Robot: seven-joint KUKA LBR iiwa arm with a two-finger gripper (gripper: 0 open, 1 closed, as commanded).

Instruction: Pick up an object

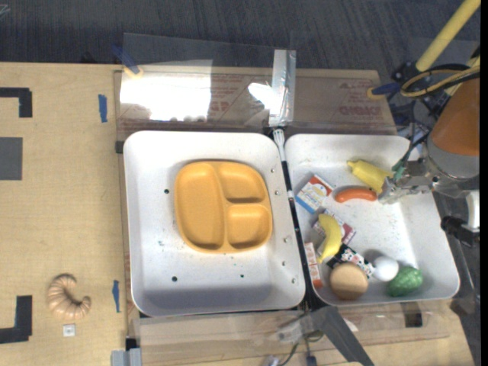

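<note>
Orange toy sausage (355, 195), at twelve o'clock in the right bin (427, 242), just beside the gripper (393, 191) (grip state cannot be told): judged light, stiff, smooth; best taken across its narrow middle.

I'm looking at the right bin (427, 227), where all the pickable bits sit. Up top, a yellow piece (367, 174) lies tilted, and just below it an orange carrot-like piece (355, 195) lies across, the two nearly touching. Left of those, a small red-and-white carton (313, 194) leans by the bin's left wall. Below that, a banana (331, 236) curves down over a flat packet (345, 244). Along the near edge I've got a tan egg-shaped thing (348, 280), a white ball (386, 268) just beside it, and a bumpy green piece (404, 280) in the corner, close to the ball.
</note>
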